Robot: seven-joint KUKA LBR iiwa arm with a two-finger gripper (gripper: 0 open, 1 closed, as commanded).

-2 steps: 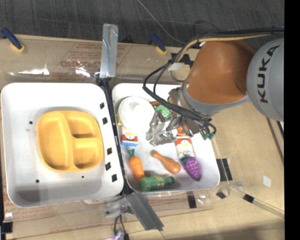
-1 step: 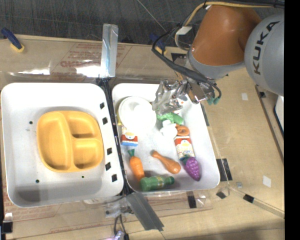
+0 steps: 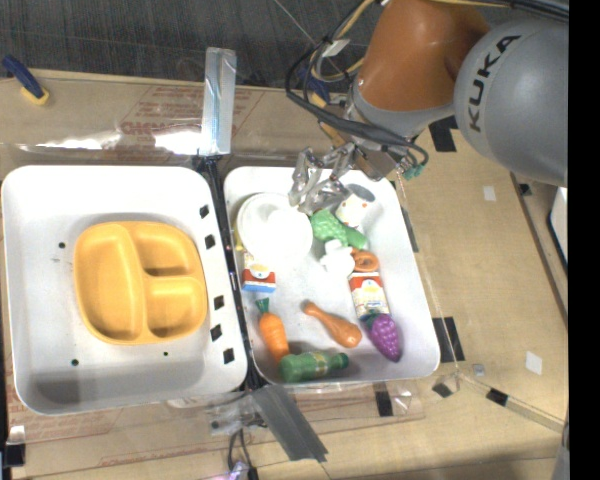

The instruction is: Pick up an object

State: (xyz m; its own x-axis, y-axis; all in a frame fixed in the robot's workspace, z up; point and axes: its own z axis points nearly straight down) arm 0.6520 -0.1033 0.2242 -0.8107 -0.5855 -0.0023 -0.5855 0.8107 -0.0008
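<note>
My gripper hangs over the back of the right bin, its metal fingers pointing down just above a green toy and beside a white cup. Nothing shows between the fingers. Lower in the same bin lie a carrot, a drumstick, a purple grape bunch, a green cucumber, a small bottle and a small carton. A white object lies to the right of the fingers.
The left bin holds a yellow divided plate. The arm's orange band and grey body loom over the bench's back right. Cables hang near the wrist.
</note>
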